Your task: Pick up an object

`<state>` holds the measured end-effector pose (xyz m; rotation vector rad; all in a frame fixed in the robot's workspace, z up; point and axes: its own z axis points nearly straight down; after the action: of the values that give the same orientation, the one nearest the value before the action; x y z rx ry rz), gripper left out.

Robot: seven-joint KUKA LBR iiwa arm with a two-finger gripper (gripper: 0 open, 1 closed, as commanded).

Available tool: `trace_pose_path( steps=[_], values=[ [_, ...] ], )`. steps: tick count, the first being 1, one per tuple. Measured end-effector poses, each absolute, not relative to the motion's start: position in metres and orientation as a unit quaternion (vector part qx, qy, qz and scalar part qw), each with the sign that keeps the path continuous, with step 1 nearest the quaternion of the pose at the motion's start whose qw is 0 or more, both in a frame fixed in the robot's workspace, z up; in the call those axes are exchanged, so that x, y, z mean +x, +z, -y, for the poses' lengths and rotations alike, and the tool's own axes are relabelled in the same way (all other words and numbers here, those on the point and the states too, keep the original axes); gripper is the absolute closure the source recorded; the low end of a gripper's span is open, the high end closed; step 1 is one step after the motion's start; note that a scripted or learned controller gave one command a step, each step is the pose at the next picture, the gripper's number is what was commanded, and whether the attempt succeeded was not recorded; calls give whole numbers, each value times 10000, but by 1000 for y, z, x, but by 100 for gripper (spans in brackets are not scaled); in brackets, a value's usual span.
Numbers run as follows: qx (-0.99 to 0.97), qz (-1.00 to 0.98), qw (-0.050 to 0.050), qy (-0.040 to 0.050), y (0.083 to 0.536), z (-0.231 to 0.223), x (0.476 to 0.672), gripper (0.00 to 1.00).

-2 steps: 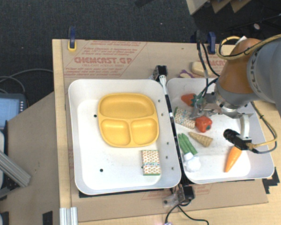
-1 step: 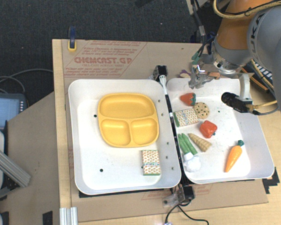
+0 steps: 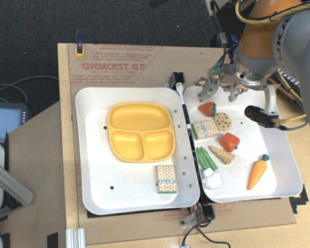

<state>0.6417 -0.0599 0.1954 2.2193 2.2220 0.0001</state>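
Hand (image 3: 225, 84): mine, spread wide, gripping nothing, poised over the right bin's (image 3: 287, 154) far edge.
Strawberry (image 3: 207, 108): just beneath my hand.
Cookie (image 3: 222, 121): beside the strawberry.
Carrot (image 3: 258, 173): well apart, near corner.
Left bin (image 3: 90, 154): yellow tray (image 3: 141, 131), small box (image 3: 167, 179).

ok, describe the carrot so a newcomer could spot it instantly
Look in the right white bin, at its near right corner. The carrot lies there apart from the other toy food: orange and tapered, with a small green top. No other item combines those.
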Motion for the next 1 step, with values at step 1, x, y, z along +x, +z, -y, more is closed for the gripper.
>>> trace_pose_path(
  steps=[1],
  values=[
    [7087,-7055,-19,-27,110,110,665,0]
  ],
)
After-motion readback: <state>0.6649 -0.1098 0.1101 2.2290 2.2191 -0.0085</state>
